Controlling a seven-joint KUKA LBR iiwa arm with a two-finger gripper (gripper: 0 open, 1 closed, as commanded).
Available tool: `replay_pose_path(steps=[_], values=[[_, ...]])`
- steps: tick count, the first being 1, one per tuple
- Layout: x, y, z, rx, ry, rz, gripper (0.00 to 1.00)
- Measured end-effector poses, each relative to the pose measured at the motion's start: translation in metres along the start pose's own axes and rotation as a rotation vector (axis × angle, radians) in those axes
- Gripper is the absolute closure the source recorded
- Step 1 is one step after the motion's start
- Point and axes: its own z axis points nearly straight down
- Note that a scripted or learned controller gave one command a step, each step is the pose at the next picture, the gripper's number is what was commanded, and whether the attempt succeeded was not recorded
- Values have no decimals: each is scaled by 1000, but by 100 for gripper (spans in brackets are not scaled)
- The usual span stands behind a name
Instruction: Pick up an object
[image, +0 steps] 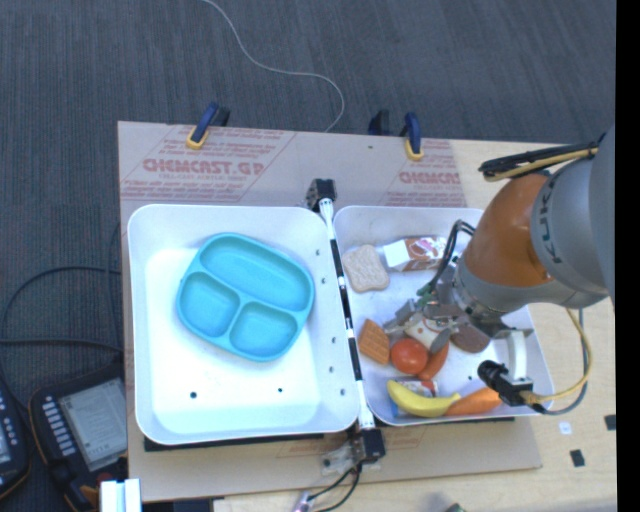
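The gripper (432, 318) hangs low in the right bin (540, 350); whether it grasps anything cannot be told. Just below lie a round red tomato (408, 356), a yellow banana (420, 400) and an orange carrot (476, 402).

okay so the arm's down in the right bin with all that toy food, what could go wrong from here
1. The claw sits low among crowded food: the tomato, the waffle piece and the banana lie close together, so it may nudge or pinch a neighbour rather than one item.
2. The arm's bulk hides much of the right bin, so what lies under the wrist cannot be judged.
3. The tomato is round and may roll away if pushed.
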Motion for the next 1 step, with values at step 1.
replay_pose_path(steps=[1], values=[[-1, 1, -11, -2, -1, 0, 100]])
